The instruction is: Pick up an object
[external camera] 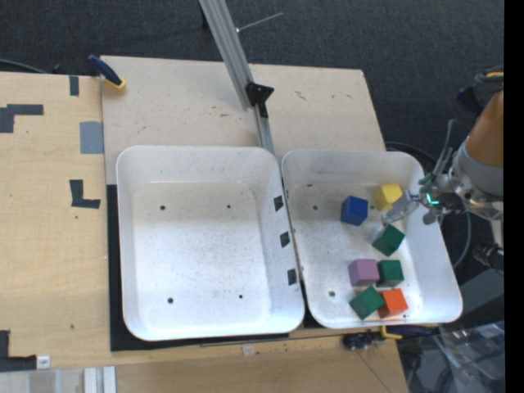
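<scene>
Several small blocks lie in the right white bin: a blue block, a yellow block, a dark green block, a purple block, a second green block, a third green block and an orange block. My gripper hangs over the bin's right side, just right of the yellow block and above the dark green one. It stands open with nothing between its fingers.
The left white bin sits beside the right one on the wooden bench. A slanted metal rail runs down to the gap between the bins. Cables hang off the bench's right edge.
</scene>
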Robot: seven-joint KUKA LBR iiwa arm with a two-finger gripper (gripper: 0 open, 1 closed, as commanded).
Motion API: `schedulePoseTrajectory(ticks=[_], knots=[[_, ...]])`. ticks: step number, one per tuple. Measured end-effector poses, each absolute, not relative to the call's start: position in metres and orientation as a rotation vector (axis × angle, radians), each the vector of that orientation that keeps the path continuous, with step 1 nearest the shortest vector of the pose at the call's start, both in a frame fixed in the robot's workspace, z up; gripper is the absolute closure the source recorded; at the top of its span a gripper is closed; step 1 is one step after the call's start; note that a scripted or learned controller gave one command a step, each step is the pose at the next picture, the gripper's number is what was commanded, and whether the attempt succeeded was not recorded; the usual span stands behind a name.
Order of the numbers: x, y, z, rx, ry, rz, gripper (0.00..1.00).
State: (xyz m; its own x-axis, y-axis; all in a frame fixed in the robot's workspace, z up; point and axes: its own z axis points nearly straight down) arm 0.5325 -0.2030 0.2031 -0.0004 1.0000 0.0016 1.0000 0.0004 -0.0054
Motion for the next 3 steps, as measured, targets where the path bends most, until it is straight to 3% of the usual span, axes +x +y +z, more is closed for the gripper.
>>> schedulePoseTrajectory(ticks=[1, 3], knots=[[0.534, -0.203, 0.205, -2.218, -2.223, 0.001, 0.0], [0.534, -0.202, 0.12, -2.23, -2.231, -0.005, 0.0]])
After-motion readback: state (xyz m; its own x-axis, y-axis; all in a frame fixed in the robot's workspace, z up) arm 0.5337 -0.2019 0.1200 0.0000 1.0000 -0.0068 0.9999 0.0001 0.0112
